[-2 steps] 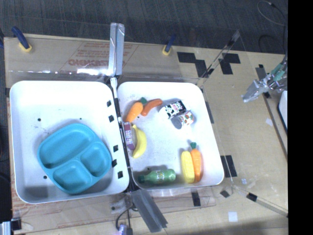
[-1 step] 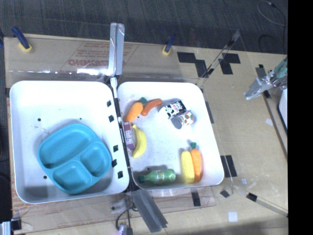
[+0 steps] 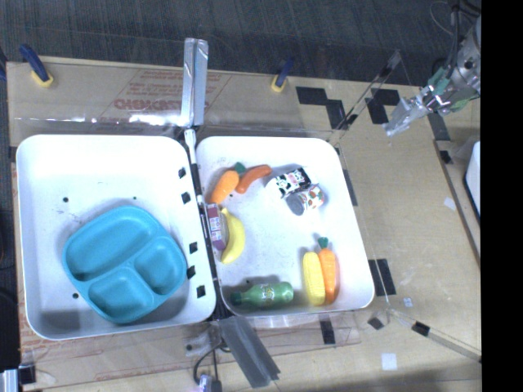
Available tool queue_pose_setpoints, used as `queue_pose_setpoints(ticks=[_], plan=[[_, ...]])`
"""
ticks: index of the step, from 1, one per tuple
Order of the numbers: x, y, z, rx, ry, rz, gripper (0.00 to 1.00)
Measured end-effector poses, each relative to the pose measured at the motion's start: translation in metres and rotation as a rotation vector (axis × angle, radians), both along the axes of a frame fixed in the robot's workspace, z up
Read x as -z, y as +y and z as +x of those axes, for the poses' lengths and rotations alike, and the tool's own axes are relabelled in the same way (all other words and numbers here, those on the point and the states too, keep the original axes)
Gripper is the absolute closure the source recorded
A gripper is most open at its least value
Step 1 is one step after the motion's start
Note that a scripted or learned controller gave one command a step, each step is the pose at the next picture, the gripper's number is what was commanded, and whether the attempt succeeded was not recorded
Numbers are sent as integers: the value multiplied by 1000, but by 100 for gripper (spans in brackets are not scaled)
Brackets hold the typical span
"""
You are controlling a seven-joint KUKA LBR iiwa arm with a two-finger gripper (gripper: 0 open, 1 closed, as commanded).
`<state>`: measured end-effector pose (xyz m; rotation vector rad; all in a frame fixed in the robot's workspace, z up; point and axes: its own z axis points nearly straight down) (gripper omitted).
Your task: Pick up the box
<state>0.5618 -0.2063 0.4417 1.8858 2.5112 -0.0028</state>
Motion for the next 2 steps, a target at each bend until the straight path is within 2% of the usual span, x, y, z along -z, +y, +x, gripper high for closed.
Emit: queue_pose_setpoints(ticks=[1,2], plan=[[51,-5,-85,24,2,1,100],[41,-4,-84,18,2,0,100]])
